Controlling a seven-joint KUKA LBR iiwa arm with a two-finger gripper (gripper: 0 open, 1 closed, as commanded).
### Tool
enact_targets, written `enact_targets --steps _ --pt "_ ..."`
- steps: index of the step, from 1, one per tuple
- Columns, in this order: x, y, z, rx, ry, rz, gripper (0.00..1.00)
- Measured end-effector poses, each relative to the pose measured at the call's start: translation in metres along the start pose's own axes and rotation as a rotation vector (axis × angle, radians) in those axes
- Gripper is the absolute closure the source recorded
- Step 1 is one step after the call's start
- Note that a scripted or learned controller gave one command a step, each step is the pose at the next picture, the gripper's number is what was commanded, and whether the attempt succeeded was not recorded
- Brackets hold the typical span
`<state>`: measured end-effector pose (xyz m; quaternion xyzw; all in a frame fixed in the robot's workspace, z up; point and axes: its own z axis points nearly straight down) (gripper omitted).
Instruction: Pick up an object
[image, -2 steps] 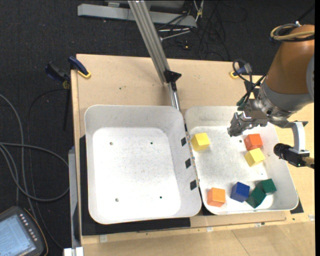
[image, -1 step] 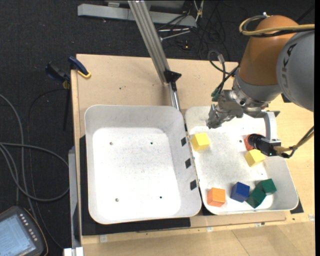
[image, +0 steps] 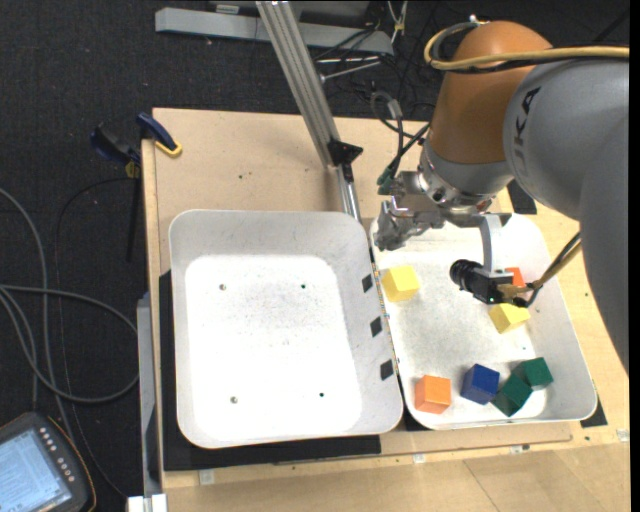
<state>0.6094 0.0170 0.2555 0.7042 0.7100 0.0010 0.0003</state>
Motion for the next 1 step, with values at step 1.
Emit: enact_targets --steps 1 --pt "0.0520 0.0274 0.0206 0.000 0.000 0.001 1.00"
